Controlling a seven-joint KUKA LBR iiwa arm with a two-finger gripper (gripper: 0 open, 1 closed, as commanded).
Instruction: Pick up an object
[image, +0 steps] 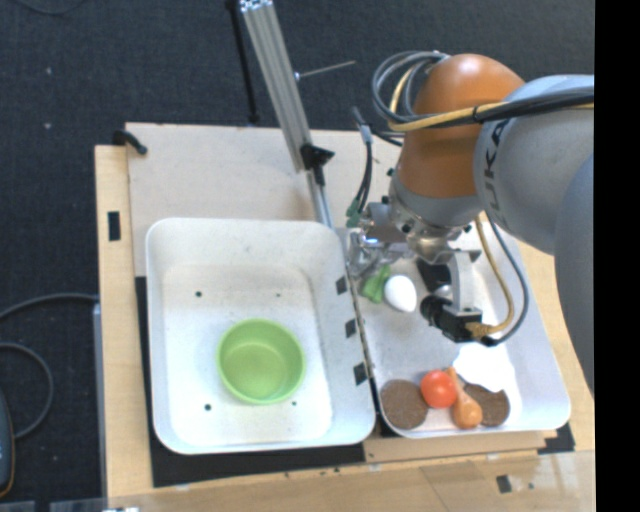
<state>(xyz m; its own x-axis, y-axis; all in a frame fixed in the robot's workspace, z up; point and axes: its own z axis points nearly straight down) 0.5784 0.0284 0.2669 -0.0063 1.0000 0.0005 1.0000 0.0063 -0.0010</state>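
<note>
I read this as the reach-in step: my gripper (395, 285) hangs low over the right bin (535, 375), beside a white egg-shaped object (401, 294). Whether it grips, I cannot tell. Next, I'd confirm contact before lifting straight up.

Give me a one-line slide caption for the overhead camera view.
KUKA arm's gripper above a white egg-shaped object in the right bin; green bowl in the left bin.

Bowl (261, 360) in left bin (180, 250); egg (401, 294) in right bin (545, 395).
</note>
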